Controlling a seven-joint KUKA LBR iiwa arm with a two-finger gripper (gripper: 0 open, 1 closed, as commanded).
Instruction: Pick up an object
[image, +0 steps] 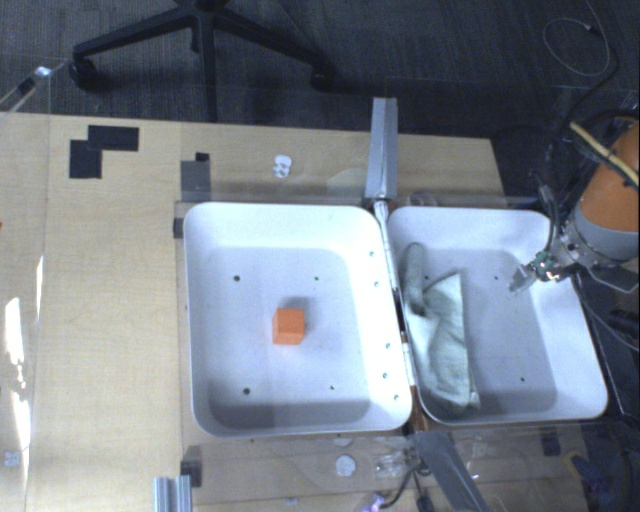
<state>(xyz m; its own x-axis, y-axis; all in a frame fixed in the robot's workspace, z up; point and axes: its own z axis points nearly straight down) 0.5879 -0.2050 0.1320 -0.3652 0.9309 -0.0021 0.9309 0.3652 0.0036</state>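
Observation:
An orange cube (289, 326) lies near the middle of the left bin (215, 300). A crumpled grey-white cloth (445, 335) lies along the left side of the right bin (560, 400). My gripper (529, 273) hangs over the upper right part of the right bin, to the right of the cloth and apart from it. I see nothing between it and the bin floor. The arm's orange band (610, 195) is at the view's right edge.
A metal divider post (383, 150) stands behind the seam between the two bins. Black tape marks (100, 148) sit on the wooden bench at the far left. Cables (610, 330) hang by the right bin's outer rim.

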